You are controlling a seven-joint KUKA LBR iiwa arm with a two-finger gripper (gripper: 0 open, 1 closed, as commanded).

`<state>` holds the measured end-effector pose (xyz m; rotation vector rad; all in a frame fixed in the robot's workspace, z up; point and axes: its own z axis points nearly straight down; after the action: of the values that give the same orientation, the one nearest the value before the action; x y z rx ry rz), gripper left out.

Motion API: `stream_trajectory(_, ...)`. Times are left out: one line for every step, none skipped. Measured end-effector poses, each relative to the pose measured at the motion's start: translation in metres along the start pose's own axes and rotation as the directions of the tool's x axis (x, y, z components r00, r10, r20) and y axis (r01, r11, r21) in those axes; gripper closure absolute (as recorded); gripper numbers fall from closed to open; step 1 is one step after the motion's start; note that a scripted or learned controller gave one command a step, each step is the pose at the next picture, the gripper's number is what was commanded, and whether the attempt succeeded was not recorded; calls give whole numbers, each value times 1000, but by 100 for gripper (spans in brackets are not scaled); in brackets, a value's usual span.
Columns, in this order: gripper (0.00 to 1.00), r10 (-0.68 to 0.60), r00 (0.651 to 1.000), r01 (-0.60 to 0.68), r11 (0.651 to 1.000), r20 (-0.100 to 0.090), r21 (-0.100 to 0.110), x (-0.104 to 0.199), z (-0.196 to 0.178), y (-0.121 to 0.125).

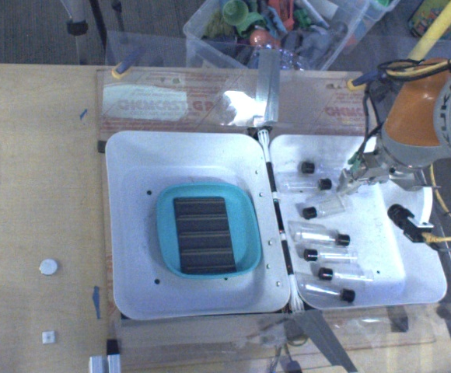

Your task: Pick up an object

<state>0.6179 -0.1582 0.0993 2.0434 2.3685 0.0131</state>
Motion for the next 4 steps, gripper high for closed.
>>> stream_trajectory(0, 0, 1000, 0, 1000, 0, 0, 0, 0, 0)
stream_trajectory(0, -56, 998, 56, 998, -5, 9, 55, 11, 7)
stream_trajectory(100, -52, 999, 52, 999, -4, 2, 53, -1, 8)
stream_trajectory(0, -52, 999, 52, 999, -4, 2, 53, -1, 8)
